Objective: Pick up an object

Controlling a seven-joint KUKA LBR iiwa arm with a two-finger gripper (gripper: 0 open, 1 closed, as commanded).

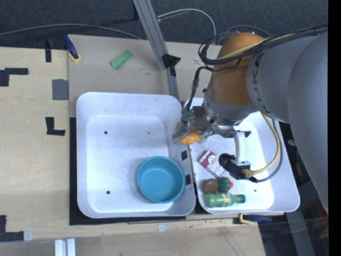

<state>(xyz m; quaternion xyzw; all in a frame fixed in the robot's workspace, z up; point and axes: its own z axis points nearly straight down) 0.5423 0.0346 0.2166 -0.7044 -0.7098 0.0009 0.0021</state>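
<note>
My gripper [186, 134] hangs over the wall between the two bins, at the left edge of the right bin [285, 193]. A small orange object [189, 138] sits between its fingers, and the fingers are shut on it. Below it in the right bin lie a red and white packet [212, 163], a brown round item [211, 185], a small red and green item [224, 184] and a green bottle [225, 199] on its side. A blue bowl [160, 179] stands in the left bin [106, 116] near its front right corner.
The grey arm with its orange band [237, 73] covers much of the right bin. A slanted metal pole [154, 31] rises behind the bins. A green block [121, 60] lies on the bench at the back left.
</note>
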